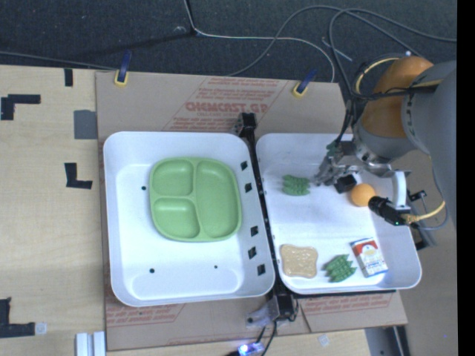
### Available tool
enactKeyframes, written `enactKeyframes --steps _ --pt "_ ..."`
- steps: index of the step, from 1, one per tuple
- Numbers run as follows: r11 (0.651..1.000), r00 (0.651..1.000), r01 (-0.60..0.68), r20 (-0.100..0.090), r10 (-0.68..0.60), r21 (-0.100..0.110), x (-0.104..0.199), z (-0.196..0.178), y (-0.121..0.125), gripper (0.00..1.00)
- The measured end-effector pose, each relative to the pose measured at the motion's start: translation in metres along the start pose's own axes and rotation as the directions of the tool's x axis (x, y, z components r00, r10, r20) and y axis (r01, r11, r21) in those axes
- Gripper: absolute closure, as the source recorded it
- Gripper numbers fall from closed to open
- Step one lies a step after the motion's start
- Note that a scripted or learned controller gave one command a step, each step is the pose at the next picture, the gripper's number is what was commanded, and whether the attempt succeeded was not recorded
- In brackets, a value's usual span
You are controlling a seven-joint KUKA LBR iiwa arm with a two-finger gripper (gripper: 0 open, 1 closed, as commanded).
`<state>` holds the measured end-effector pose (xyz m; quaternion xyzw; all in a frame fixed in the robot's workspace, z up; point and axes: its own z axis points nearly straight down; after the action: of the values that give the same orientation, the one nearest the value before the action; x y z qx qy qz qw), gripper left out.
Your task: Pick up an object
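Red letters on the cardboard (223,102) are too blurry to read. The wood table (44,199) sits by dark carpet (89,13). The hand (330,170) hangs in the right bin (312,217) near a green toy (296,185); I cannot tell its grip.

Light fell evenly from above, bright enough to wash the white bin (119,221) to the far side of the hand (332,170) almost featureless along its rim. Shadows were soft and short; a faint grey one lay on the bin floor just beneath the hand. The hand itself was slightly blurred, its parts hard to separate. The dark cloth (89,13) beyond the desk (44,199) stayed dim and grainy. The picture was low in resolution throughout, with small items soft-edged.
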<state>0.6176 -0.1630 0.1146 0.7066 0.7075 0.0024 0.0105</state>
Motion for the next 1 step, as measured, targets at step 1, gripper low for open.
enactKeyframes --steps 1 --pt "1.000 1.000 0.001 -0.012 -0.001 0.016 0.0074 -0.0448 0.0019 1.00"
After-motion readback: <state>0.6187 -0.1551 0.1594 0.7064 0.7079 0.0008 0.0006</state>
